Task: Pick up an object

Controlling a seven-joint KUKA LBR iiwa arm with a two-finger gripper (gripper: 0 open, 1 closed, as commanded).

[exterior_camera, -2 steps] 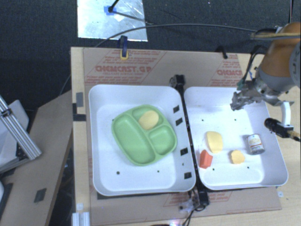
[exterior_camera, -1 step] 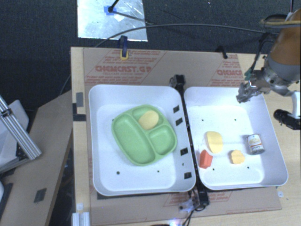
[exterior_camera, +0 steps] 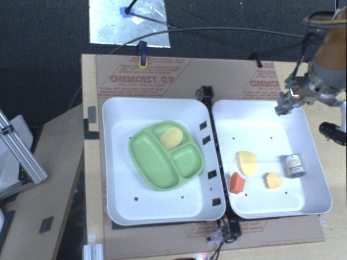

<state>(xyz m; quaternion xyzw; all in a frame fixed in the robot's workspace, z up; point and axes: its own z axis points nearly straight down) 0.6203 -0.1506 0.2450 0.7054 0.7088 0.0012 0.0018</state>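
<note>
The gripper (exterior_camera: 283, 106) hangs over the far right corner of the right bin (exterior_camera: 309, 145), above bare white floor; whether its jaws are spread or pressed together cannot be told, and nothing shows between them. Behind it the wrist is grey metal, and the arm (exterior_camera: 331, 53) rises to the upper right with an orange band above it.

The things to pick lie nearer the front of that bin, well apart from the gripper. A pale yellow piece (exterior_camera: 247, 162), smooth and rounded, sits near the middle. Just in front of it to the left is a red wedge (exterior_camera: 237, 182). To the right lies a small yellow lump (exterior_camera: 274, 180), and beyond that a small can (exterior_camera: 294, 166) with a metallic top and a printed label.

The left bin (exterior_camera: 116, 161) holds a green tray (exterior_camera: 157, 169) of glossy plastic, rounded and split into three compartments. A yellow oval (exterior_camera: 172, 137) rests in its far compartment.

Both bins are shallow, white and smooth, standing on brown cardboard (exterior_camera: 162, 75) printed in red.
</note>
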